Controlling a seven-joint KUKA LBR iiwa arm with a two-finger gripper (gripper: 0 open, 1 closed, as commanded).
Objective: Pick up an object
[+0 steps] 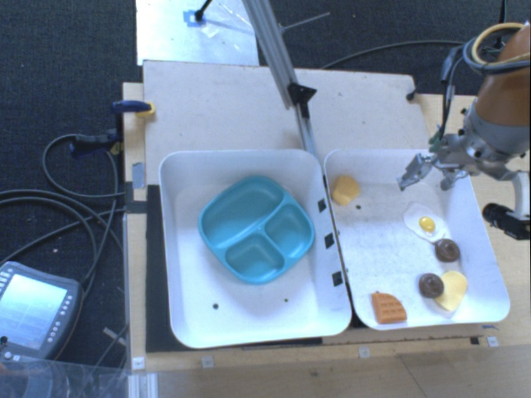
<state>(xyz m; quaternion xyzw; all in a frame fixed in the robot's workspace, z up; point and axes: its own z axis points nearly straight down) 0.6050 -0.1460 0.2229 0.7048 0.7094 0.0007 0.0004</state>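
My gripper hangs over the back right part of the right bin, open, with nothing between its fingers. Just below and in front of it lies a toy fried egg. A yellow lump sits at the bin's back left, well to the gripper's left. Toward the front right are two small brown round pieces and a pale yellow piece. An orange ridged square lies at the front edge.
The left bin holds a blue divided plate. A slanted metal pole runs down to the wall between the bins. Cables and a pendant lie left of the bench.
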